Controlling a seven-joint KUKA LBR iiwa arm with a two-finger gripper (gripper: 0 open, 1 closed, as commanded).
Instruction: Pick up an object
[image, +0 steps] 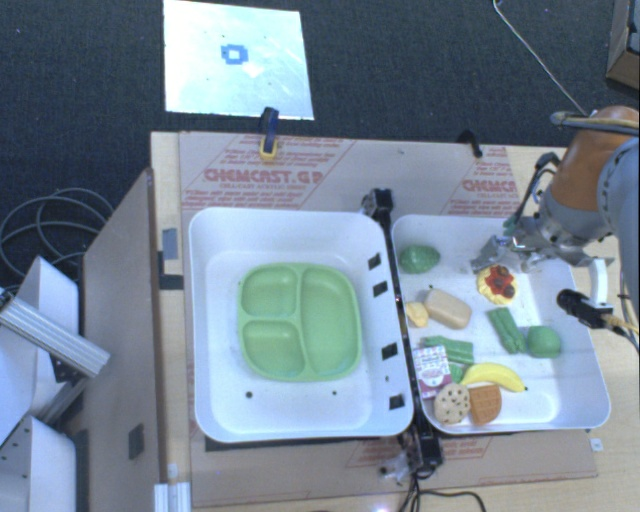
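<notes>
My gripper (499, 254) hangs over the back of the right bin (590, 400), just above a red and yellow toy food piece (497, 285). The grey arm with its orange band (588, 168) comes in from the right. Several toy foods lie in this bin: a green round piece (418, 258), a tan bread roll (448, 308), a green pod (507, 330), a green lump (544, 341), a banana (494, 376), a cookie (452, 403), a toast slice (485, 403) and a small pink carton (432, 368). I see nothing held in the gripper.
The left bin (215, 400) holds a green divided plate (300, 322). A black divider with clips (392, 300) runs between the bins. A black part of the arm (585, 305) juts over the right bin's right side. Cables lie off the bench at left.
</notes>
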